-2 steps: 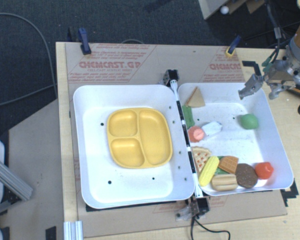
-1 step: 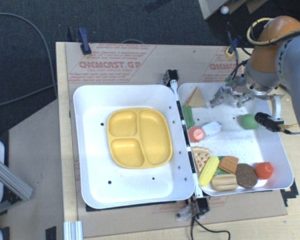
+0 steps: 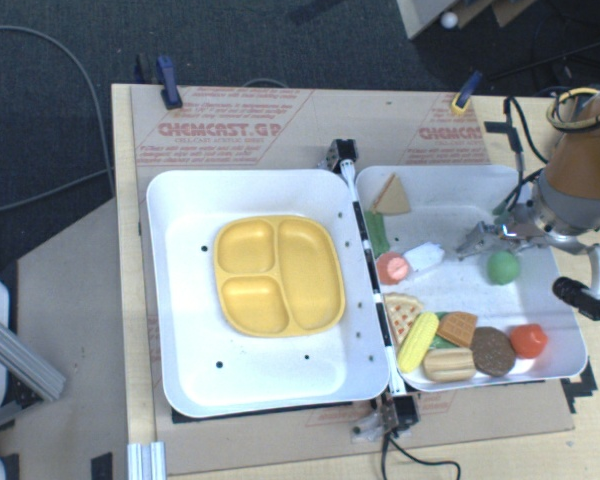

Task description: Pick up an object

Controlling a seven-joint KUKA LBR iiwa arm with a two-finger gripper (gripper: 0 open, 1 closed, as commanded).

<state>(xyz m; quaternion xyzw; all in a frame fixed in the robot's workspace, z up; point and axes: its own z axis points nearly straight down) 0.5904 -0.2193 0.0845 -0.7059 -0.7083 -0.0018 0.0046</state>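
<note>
Claw, its jaws seemingly spread with nothing between them, hangs just beside the green ball in the right bin, so closing there would likely nudge the ball rolling away.

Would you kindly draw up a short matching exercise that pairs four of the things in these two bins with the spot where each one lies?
Things:
1. yellow divided plate
2. green ball
3. corn cob
4. tan wedge

Places:
A. far corner of the right bin, next to the divider
B. middle of the left bin
C. near end of the right bin, by the divider, beside the waffle
D. right bin, just below the gripper

Pairs: 1-B, 2-D, 3-C, 4-A
</note>
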